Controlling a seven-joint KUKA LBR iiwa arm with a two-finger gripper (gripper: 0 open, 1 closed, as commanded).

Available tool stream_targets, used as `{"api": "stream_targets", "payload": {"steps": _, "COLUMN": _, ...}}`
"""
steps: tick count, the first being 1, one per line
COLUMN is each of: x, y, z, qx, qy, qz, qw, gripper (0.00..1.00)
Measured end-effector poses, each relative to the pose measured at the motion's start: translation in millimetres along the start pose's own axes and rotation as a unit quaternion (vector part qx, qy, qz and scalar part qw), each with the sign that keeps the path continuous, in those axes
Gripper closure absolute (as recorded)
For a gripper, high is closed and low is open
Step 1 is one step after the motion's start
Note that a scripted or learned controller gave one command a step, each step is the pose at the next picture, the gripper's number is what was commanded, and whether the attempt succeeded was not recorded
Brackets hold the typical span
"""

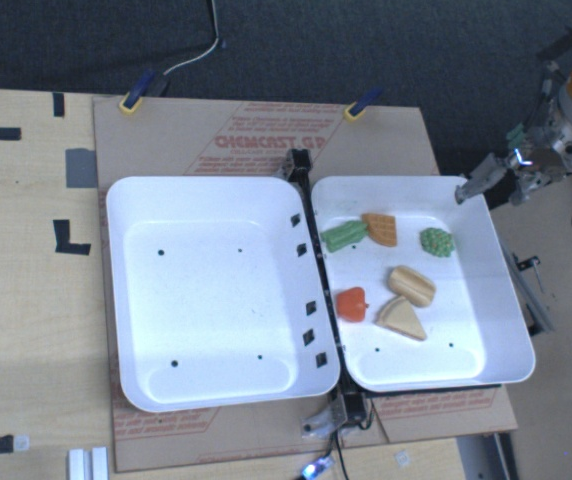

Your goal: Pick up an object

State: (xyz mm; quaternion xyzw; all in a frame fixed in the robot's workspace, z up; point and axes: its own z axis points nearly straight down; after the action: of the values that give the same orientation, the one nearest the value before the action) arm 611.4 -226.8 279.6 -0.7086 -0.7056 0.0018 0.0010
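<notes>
The right bin point(486, 268) holds several small food-like objects: a green pickle shape point(344, 235), an orange wedge point(380, 229), a green broccoli piece point(436, 241), a tan bread roll point(412, 284), a red pepper point(352, 304) and a tan wedge point(402, 319). My gripper point(486, 183) hovers at the bin's far right corner, beyond its rim, with its two dark fingers apart and nothing between them. It is right of and above the broccoli piece.
The left bin point(126, 268) lies beside the right one, joined by a black clip strip point(311, 278). Both rest on a cardboard sheet point(266, 138) on the wooden bench. A white cable point(201, 53) runs at the back.
</notes>
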Motion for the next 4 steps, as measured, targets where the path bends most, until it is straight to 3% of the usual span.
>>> {"api": "stream_targets", "payload": {"steps": 1, "x": 14, "y": 39, "z": 56, "qx": -0.001, "qy": 0.0, "qz": -0.003, "qw": 1.0, "gripper": 0.0}}
{"api": "stream_targets", "payload": {"steps": 2, "x": 32, "y": 57, "z": 103, "qx": -0.001, "qy": 0.0, "qz": -0.003, "qw": 1.0, "gripper": 0.0}}
{"api": "stream_targets", "payload": {"steps": 3, "x": 93, "y": 39, "z": -195, "qx": -0.011, "qy": -0.001, "qz": -0.005, "qw": 0.9999, "gripper": 0.0}}
{"api": "stream_targets", "payload": {"steps": 4, "x": 108, "y": -47, "z": -258, "qx": -0.003, "qy": 0.001, "qz": -0.003, "qw": 1.0, "gripper": 0.0}}
